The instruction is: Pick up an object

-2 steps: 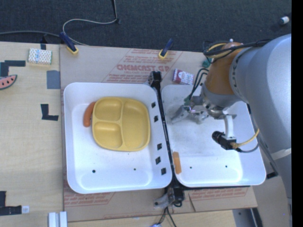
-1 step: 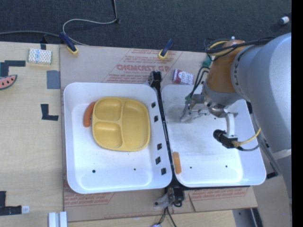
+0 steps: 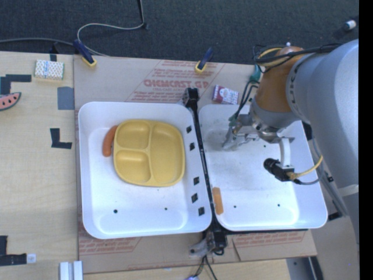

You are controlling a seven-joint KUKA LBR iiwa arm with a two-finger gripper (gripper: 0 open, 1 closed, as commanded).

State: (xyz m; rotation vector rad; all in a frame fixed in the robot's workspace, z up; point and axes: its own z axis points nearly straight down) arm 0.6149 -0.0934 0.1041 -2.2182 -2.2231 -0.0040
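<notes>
A yellow divided plate [image 3: 149,152] lies in the left bin [image 3: 99,214]. An orange sausage-shaped piece [image 3: 108,142] pokes out from under the plate's left edge. A small orange piece [image 3: 217,200] lies at the left wall of the right bin [image 3: 303,214]. My gripper [image 3: 231,141] hangs over the upper left part of the right bin, fingertips pointing down-left near the bin floor. Nothing shows between the fingers, and I cannot make out their spacing.
The grey arm with its orange band [image 3: 274,92] covers the right bin's upper right. A black cable connector [image 3: 274,168] hangs below the wrist. A small red-and-white packet [image 3: 224,94] lies on the cardboard behind the bins. Yellow clamps [image 3: 204,63] hold the cardboard's far edge.
</notes>
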